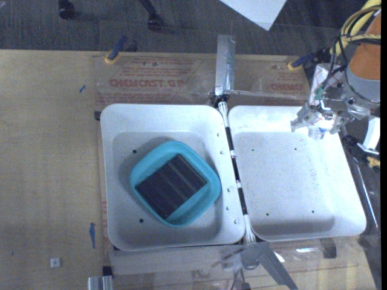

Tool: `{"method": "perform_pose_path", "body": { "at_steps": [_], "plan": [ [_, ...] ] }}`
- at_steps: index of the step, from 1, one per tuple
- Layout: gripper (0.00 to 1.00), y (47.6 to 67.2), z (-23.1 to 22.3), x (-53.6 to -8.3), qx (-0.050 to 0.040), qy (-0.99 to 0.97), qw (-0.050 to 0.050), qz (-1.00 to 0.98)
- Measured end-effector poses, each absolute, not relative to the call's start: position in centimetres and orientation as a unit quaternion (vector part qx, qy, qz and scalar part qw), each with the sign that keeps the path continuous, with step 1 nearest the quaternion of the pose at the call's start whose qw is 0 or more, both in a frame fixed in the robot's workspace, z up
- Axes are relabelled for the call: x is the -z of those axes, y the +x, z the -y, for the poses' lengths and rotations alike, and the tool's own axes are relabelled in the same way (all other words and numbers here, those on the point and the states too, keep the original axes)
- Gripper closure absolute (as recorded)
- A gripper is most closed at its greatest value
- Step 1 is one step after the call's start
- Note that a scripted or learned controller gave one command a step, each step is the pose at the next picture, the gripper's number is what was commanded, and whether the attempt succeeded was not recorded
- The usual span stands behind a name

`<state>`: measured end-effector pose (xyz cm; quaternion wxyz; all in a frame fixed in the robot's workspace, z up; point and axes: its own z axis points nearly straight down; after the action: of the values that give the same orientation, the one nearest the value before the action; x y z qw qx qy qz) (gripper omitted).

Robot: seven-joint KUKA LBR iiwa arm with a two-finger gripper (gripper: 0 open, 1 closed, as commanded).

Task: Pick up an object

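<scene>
A light blue square dish (175, 182) with a dark ribbed insert lies turned at an angle in the left bin (121, 138). My gripper (315, 124) hangs over the far right corner of the right bin (284, 180), well away from the dish. Nothing shows between its fingers.
A metal divider bracket (225, 71) stands behind the seam between the two bins. Cables and the arm's orange band (364, 59) crowd the right edge. A blue-and-yellow clamp (115, 49) sits at the bench's back left.
</scene>
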<state>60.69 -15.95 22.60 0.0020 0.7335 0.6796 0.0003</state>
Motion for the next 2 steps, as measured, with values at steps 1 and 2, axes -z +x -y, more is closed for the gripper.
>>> {"method": "perform_pose_path", "body": {
  "at_steps": [1, 2],
  "plan": [
    [1.0, 58.0, 14.5, -20.9, 0.0008, 0.694, -0.002, -0.72],
    [1.0, 65.6, 15.2, -10.9, 0.0001, 0.715, 0.001, -0.699]
  ]
}}
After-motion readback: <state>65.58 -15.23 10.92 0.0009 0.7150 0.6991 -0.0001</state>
